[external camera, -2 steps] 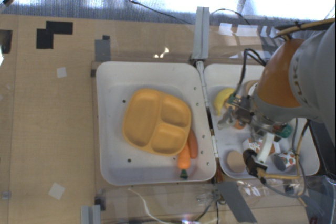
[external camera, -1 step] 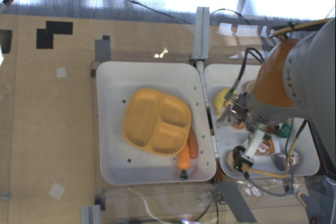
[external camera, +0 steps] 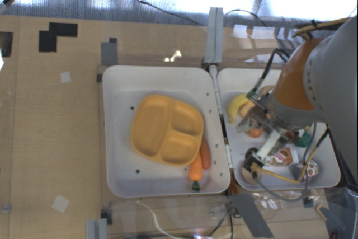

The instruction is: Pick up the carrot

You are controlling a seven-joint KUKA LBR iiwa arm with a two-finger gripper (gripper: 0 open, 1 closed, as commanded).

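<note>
Orange carrot (external camera: 196, 167) lying flat
Green stem end points down the view; well apart from the gripper (external camera: 250, 123), below-left of it.

One fixed camera sits above the worktop (external camera: 50, 137), looking down at a slant, fairly near; one white bin (external camera: 114, 137) lies centred, its twin (external camera: 238, 84) just beside it.
</note>
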